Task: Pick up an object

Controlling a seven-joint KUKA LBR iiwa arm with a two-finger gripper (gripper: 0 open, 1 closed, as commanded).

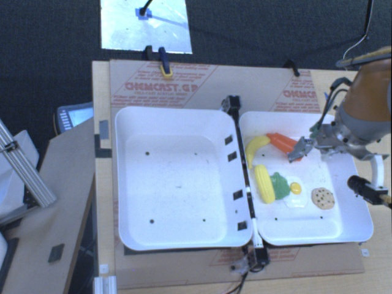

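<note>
Left bin (171, 182) sat bare-floored beside the right bin (349, 225). Inside the right bin, from its left wall: banana (256, 146) curved near the top, corn cob (264, 184) below it, touching a green leafy piece (280, 185). Carrot (282, 142) lay just right of the banana. Fried egg (295, 188) and cookie (322, 198) further right. Gripper (300, 150) hung over the carrot's right end; finger spread could not be told, nor any grasp.
</note>
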